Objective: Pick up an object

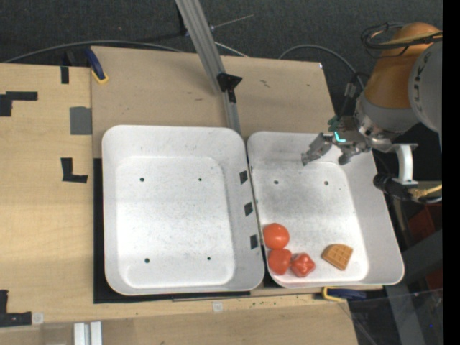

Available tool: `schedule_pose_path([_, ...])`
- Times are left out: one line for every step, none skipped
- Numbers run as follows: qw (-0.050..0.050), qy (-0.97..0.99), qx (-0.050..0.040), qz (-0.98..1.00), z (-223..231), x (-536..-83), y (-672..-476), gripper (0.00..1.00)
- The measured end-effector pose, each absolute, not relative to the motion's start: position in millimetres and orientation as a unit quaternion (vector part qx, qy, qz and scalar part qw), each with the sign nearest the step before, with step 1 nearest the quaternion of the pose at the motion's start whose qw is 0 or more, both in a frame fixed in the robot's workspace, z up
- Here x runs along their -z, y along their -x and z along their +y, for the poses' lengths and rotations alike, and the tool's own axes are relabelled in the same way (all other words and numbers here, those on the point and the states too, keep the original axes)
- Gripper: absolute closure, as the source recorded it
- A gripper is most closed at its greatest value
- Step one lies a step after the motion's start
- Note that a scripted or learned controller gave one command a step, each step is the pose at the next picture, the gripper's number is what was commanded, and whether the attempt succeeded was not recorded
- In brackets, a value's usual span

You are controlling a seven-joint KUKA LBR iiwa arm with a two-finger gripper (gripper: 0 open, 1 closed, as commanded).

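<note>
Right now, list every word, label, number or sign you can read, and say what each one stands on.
None: no readable text shows in the camera view.
The black tape marks on the wooden bench are plain shapes, not letters.
The right bin, the arm and the hand show no legible label.

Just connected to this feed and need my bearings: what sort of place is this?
Likely a robotics lab grasping bench: a grey arm's gripper over two shallow white plastic bins, small red and tan toy foods in the right one, a plywood benchtop, loose cables.
</note>
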State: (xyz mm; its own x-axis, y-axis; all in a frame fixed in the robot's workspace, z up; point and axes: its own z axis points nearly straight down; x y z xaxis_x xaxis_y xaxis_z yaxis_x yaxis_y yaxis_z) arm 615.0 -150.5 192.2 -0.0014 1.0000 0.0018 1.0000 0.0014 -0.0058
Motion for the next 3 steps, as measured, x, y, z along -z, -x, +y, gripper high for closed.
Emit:
schedule_pose_path([0.001, 0.706, -0.0001, -0.708, -150.5, -194.9, -616.2, 0.0])
schedule_pose_path([0.002, 0.707, -0.0022, -0.708, -141.8, -144.8, -610.3, 0.0])
schedule_pose_path([0.002, 0.707, -0.0028, -0.708, -141.0, -90.4, -608.3, 0.0])
